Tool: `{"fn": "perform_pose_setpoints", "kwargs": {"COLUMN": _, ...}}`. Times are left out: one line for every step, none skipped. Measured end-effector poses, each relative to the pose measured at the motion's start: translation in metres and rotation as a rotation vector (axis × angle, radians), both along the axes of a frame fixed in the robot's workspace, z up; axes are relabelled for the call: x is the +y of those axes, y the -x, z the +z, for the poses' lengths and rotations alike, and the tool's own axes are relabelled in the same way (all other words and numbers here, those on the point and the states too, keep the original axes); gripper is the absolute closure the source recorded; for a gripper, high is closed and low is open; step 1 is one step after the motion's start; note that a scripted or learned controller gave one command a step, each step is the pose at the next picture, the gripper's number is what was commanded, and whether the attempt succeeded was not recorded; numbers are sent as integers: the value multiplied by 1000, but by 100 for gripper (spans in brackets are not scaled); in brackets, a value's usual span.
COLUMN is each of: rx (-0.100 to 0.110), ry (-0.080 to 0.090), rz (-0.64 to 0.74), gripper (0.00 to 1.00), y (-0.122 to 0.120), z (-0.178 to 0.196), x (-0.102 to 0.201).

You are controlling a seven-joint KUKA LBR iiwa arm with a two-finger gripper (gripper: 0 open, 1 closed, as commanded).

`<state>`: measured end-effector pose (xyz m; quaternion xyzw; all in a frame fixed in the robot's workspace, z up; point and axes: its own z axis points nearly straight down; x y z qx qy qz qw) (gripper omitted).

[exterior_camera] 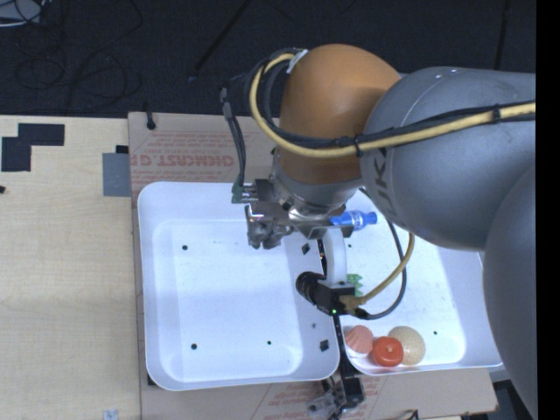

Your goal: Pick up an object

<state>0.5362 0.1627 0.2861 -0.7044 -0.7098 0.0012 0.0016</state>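
My gripper [265, 231] hangs below the orange wrist band, over the upper right part of the left white bin [166, 322], close to the wall between the two bins. In the right bin [451, 313], near its front edge, a red round object [387, 351], a beige round object [409, 343] and a pale pink piece [358, 339] lie together. A blue and white object [358, 220] shows just right of the wrist, and a small green item [353, 280] lies below it. The arm hides much of the right bin.
The big grey arm [455, 173] covers the right side of the scene, with a yellow cable looping round the wrist. A black cable and connector [315, 289] hang along the divider between the bins. Cardboard [188, 151] lies under the bins on the wooden bench.
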Motion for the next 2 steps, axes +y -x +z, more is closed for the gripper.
{"fn": "perform_pose_setpoints", "kwargs": {"rx": -10, "ry": -1, "rz": -2, "gripper": 100, "y": -56, "z": 52, "x": 67}}
{"fn": "perform_pose_setpoints", "kwargs": {"rx": -4, "ry": 0, "rz": -6, "gripper": 100, "y": -54, "z": 77, "x": 81}}
